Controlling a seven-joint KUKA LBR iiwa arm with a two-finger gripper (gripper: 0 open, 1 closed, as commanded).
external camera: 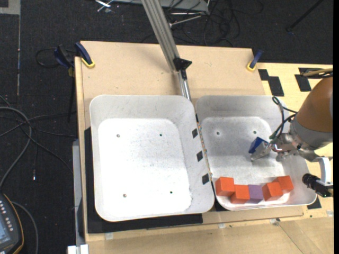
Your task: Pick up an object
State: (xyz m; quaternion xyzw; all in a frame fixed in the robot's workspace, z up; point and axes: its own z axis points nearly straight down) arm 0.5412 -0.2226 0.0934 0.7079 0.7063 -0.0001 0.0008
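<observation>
In the right bin [233,115], a row of blocks lies along the front wall. Several are orange, running from the left one [225,186] to the right one [285,183], and a purple block [256,192] sits among them. My gripper [259,151], with a blue part on it, is low over the bin floor, just behind the row and toward the bin's right side. It touches none of the blocks and I see nothing in it. The arm with its orange band [320,110] comes in from the right.
The left bin [106,115] sits beside the right one, their rims meeting in the middle. A metal pole [161,28] slants down to the bench's back centre. Clamps [85,57] [254,60] grip the bench's back corners. Cables lie on the floor at the left.
</observation>
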